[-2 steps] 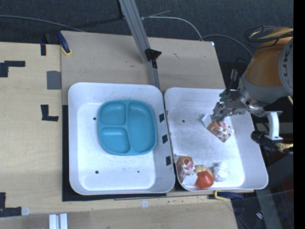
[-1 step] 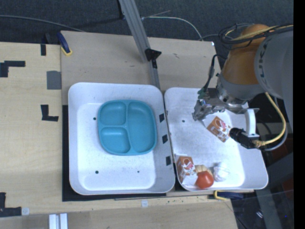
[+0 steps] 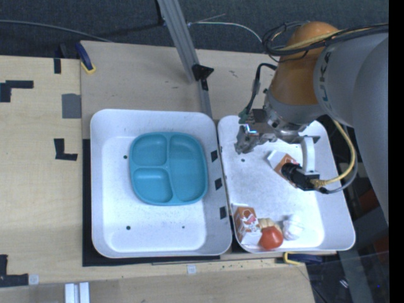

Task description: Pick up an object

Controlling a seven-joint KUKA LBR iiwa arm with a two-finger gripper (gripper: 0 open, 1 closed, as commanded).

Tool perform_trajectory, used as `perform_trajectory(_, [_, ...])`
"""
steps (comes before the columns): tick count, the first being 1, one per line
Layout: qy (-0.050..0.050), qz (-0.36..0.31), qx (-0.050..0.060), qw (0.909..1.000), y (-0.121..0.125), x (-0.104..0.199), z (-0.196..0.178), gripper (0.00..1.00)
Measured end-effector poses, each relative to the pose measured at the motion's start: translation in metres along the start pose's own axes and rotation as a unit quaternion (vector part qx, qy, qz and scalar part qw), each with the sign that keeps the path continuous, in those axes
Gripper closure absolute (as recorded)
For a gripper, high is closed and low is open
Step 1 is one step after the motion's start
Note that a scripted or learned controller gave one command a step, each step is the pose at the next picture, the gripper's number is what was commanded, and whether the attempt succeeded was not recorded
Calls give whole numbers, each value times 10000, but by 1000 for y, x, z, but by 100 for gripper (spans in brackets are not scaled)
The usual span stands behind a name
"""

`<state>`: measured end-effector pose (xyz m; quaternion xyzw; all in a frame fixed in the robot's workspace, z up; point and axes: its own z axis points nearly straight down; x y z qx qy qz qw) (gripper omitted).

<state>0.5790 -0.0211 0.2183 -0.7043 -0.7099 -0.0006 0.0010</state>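
Currently no pick done, as I judge it | my gripper (image 3: pixel 245 141) hangs low at the right bin's (image 3: pixel 338 229) far-left part, fingers' state I cannot tell, nothing seen held | candidates: red tomato (image 3: pixel 271 238), snack packet (image 3: pixel 245 220) at near edge, small box (image 3: pixel 282 163) mid-bin | left bin (image 3: pixel 107 232) holds blue tray (image 3: pixel 168 168) | grasp and lift remain

The plate (image 3: pixel 168 168) is plain teal; both bins (image 3: pixel 107 182) are white, faintly speckled. The ball (image 3: pixel 271 238) is red, the counter (image 3: pixel 38 188) tan.
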Motion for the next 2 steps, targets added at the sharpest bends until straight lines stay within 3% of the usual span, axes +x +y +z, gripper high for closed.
perform_trajectory(1, [-1,-1,2,10000,22,56,3,100])
perform_trajectory(2, [1,-2,3,10000,24,114,-4,100])
